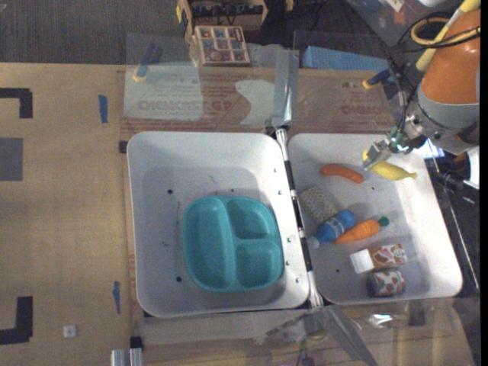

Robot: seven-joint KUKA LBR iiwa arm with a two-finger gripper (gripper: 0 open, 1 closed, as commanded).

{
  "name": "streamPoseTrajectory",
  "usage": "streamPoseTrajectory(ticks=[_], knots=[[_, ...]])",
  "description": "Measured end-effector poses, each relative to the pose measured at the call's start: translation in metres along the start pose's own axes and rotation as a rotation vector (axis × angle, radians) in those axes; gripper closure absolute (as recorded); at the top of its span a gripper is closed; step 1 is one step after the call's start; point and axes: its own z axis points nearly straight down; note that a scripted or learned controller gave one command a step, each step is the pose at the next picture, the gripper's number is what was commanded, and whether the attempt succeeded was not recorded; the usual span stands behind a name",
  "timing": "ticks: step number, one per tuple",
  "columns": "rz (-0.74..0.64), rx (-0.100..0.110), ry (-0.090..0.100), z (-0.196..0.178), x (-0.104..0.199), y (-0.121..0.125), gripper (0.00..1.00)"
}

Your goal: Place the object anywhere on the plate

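A teal divided plate (230, 243) lies in the left white bin (152, 166). The right bin (435, 227) holds several toy items: an orange-red sausage (341, 173), a yellow banana (393, 171), a carrot (362, 230), a blue bottle (332, 226), a grey ridged piece (318, 201), a small carton (378, 257) and a can (385, 282). My gripper (376, 155) hangs over the far part of the right bin, just left of the banana and beside the sausage's right end. Nothing shows between its fingers.
A metal divider (293, 204) separates the two bins. Cardboard boxes (219, 21) and clear plastic sheets stand behind the bins. The arm's orange band (450, 59) and cables rise at the upper right.
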Motion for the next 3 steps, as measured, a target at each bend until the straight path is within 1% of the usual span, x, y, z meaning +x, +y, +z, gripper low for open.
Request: streamPoseTrajectory(ticks=[1,2,3], knots=[[-0.059,0.002,0.003,-0.001,0.065,0.027,1.00],[-0.301,0.001,0.004,-0.002,0.175,-0.051,1.00],[-0.314,-0.001,0.002,0.002,0.220,-0.026,1.00]])
